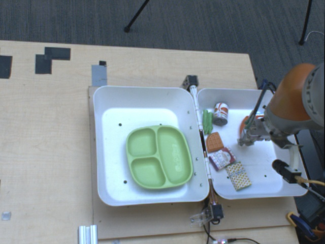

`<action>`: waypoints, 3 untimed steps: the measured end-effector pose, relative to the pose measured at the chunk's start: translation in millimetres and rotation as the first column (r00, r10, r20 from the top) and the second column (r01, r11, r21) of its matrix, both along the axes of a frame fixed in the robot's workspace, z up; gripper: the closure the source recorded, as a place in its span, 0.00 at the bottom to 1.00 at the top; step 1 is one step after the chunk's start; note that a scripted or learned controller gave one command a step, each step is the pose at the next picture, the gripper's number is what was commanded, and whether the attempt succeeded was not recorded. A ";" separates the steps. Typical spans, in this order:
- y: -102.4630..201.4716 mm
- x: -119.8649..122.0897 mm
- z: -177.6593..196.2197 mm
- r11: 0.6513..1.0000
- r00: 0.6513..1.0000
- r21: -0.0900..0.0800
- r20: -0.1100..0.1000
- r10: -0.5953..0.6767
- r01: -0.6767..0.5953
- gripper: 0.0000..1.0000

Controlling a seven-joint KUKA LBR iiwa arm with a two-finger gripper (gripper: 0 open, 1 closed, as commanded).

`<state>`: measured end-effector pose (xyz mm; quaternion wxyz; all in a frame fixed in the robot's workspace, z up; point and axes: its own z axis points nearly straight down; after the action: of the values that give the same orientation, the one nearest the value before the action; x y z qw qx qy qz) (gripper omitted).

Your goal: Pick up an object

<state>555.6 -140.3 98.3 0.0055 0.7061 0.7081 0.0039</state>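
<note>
1. Nearest you in the right bin (264, 184), a patterned packet (238, 176) lies with its long axis slanting toward the near right corner.
2. Just beyond it sit a pale wrapper (221, 159) and an orange waffle piece (215, 142).
3. The gripper (247, 138) hangs over bare floor right of these; you cannot tell its finger spacing.
4. Farther back, a green stick (207, 121) runs near-to-far along the left wall, beside a small can (220, 113).
5. The left bin (109, 136) holds a green divided plate (159, 157).
</note>
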 end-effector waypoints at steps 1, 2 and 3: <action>0.0 -0.1 -0.1 1.000 1.000 0.000 0.000 0.000 0.000 0.00; 26.1 -66.1 -11.2 1.000 1.000 0.000 -0.003 -0.002 0.002 0.00; 26.3 -64.0 0.0 1.000 1.000 -0.001 0.003 -0.001 0.001 1.00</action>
<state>491.6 -114.0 98.3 0.0070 0.7066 0.7076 0.0048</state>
